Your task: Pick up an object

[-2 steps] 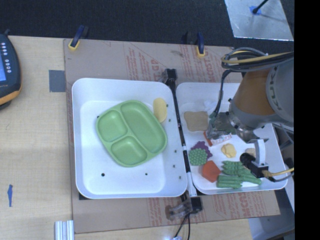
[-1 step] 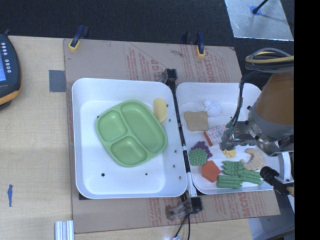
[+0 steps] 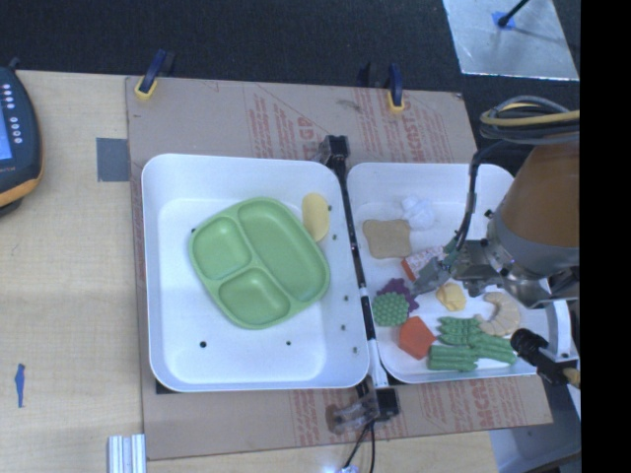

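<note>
Two white bins sit side by side on the surface. The left bin (image 3: 168, 343) holds a green divided plate (image 3: 258, 261) near its middle, with a pale yellow, lemon-like piece (image 3: 315, 216) just off the plate's far-right rim, close to the wall between the bins.

The right bin (image 3: 370, 180) is the crowded one, and that is where the arm (image 3: 537, 205) has reached in. Scattered across it are a tan slice of toast (image 3: 386, 237), something white and crumpled (image 3: 418, 211) toward the far wall, a purple grape cluster (image 3: 397, 288) touching a green knobbly piece (image 3: 389, 309), a red-orange block (image 3: 416, 337), and a long green pod-like vegetable (image 3: 471, 345) along the near wall. A small yellow lump (image 3: 451, 297) and a pale curved piece (image 3: 503, 313) lie beside the arm's wrist.

The claw (image 3: 434, 276) sits low over the middle of this bin, just by a pink-and-white item (image 3: 421, 262) and the yellow lump. Whether it is apart or together I cannot tell — the tips blur into the clutter from this angle, and nothing shows plainly between them.

So the pick looks unfinished: the arm is over candidates, every piece appears to rest on the bin floor, and the grasp and lift seem to be left.
</note>
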Motion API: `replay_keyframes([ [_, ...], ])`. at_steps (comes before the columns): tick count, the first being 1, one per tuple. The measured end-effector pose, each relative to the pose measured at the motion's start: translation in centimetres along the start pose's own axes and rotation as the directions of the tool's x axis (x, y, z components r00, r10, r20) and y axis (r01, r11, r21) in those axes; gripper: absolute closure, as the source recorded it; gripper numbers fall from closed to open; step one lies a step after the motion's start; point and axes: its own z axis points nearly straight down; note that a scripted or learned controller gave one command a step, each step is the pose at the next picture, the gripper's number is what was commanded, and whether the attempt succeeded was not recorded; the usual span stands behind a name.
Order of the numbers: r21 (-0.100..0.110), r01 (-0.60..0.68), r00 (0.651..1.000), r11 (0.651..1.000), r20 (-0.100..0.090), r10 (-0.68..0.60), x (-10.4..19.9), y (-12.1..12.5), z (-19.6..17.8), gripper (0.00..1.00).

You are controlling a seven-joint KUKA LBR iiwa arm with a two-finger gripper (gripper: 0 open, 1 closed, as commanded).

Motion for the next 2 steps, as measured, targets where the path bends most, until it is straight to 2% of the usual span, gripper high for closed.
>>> replay_keyframes([
  [1, -0.007, 0.004, 1.0, 1.0, 0.009, -0.004, -1.2, 6.7, 10.2, 0.0],
  [2, -0.014, 0.004, 1.0, 1.0, 0.008, -0.003, -1.4, 6.8, 8.4, 1.0],
])
